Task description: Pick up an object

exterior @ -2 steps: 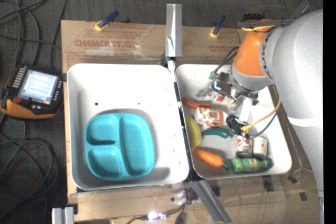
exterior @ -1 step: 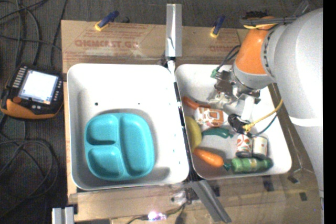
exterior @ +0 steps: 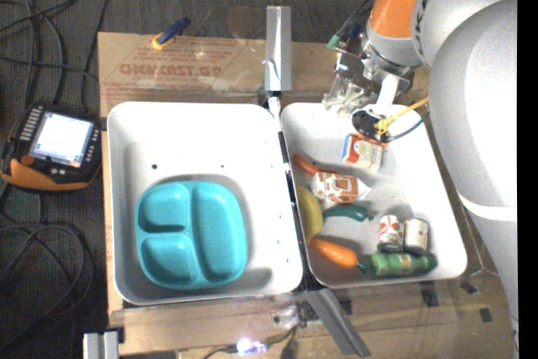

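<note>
Gripper at two o'clock over right bin, near a small carton. Teal tray at seven o'clock in left bin.

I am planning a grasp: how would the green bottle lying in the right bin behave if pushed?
The green bottle lies on its side and looks round, so it would probably roll. The carrot touches its cap end and may shift too. It looks like a toy, so probably light.
</note>
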{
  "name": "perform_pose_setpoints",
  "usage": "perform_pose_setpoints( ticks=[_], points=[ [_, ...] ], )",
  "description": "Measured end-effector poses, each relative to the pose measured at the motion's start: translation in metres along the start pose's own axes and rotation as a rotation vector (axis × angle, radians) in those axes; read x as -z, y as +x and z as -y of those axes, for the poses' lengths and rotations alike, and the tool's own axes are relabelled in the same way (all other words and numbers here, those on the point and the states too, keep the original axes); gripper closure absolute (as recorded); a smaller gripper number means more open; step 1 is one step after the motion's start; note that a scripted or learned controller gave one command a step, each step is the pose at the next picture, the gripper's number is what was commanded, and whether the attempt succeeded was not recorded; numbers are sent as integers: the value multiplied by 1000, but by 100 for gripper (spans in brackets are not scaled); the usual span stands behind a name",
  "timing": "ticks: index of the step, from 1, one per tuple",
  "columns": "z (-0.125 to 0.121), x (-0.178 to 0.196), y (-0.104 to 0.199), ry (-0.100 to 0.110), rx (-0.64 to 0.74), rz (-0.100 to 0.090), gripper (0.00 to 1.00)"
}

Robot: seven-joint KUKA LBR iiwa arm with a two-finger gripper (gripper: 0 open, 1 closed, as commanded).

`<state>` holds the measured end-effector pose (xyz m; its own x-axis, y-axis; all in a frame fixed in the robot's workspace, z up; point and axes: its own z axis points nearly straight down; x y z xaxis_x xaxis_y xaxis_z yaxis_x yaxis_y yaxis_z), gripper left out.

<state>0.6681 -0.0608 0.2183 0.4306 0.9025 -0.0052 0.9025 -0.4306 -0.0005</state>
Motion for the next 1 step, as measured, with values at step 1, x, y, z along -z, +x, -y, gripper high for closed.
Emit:
perform_pose_setpoints(
  ticks=[1],
  points=[
    [0,0,0,1,0,0,0]
  ],
)
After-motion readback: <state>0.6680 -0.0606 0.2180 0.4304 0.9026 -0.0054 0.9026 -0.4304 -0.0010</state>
